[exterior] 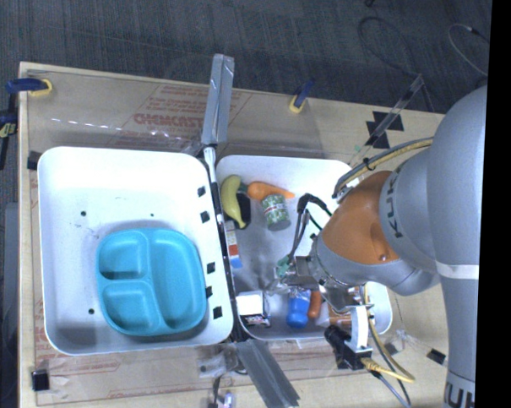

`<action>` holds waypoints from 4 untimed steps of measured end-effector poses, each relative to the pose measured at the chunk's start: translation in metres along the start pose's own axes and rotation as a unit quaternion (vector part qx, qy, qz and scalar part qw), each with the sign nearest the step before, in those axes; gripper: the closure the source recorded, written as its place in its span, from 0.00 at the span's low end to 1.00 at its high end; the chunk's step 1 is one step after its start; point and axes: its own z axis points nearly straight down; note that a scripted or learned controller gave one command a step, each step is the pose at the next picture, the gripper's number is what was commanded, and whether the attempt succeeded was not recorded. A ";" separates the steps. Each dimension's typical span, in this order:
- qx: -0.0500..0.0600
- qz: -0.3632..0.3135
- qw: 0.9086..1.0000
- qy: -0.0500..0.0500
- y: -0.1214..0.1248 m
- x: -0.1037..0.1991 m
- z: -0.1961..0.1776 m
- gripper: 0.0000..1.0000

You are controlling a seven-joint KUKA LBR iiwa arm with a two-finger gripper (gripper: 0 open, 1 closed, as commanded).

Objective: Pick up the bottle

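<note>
1. Camera view, counted from the banana point(231, 200) as landmark: two white bins, one arm, one gripper, one bottle.
2. One banana, yellow with a dark end, lies in the right bin point(282, 168) at its upper left corner, just beside the wall between the bins.
3. One orange carrot-shaped piece point(269, 191) lies just right of the banana, near its top end.
4. One small green-labelled can point(275, 212) sits right of the banana, just below the orange piece.
5. One blue bottle point(297, 310) lies well below and to the right of the banana, near the right bin's lower edge. A slim orange object point(315, 305) touches its right side.
6. One small white box point(251, 306) lies well below the banana, just left of the bottle.
7. One gripper point(293, 273) hangs below and right of the banana, directly above the bottle in the picture. Cables and the wrist crowd it, so I cannot tell whether it is apart, together or clamped on anything.
8. One grey arm point(459, 199) with an orange band point(360, 233) stands far right of the banana.
9. One left bin point(113, 172) lies left of the banana, across the dividing wall. It holds one blue tray point(151, 279) with three compartments, below and left of the banana.
</note>
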 end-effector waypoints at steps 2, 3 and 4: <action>0.000 0.012 1.000 0.000 0.001 -0.043 -0.066 0.00; -0.015 -0.062 0.998 -0.006 0.018 -0.032 -0.014 0.00; -0.006 -0.215 0.977 -0.008 0.003 0.029 -0.004 0.00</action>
